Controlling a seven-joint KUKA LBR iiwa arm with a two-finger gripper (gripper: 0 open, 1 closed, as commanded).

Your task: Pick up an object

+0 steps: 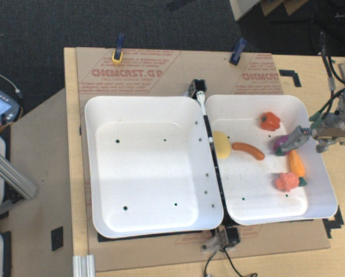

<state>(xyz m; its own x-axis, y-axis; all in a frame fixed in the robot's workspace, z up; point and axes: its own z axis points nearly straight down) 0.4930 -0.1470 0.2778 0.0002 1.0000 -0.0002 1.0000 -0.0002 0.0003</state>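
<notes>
White right bin (259, 206): small, rounded purple toy (280, 142), partly hidden.

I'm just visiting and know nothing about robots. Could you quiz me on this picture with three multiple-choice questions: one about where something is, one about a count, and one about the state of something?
1. Where do the toy foods lie?
A. in the left bin
B. in the right bin
C. on the cardboard

2. How many toy foods can be counted in the bins?
A. two
B. four
C. six

3. How does the sausage lie?
A. flat on the bin floor
B. lifted in the air
C. stacked on the pepper

Answers:
1 B: all the pieces sit in the right bin.
2 C: pepper, lemon, sausage, purple piece, carrot and pink piece.
3 A: it rests on the floor, apart from the gripper, which is by the purple piece.
</notes>
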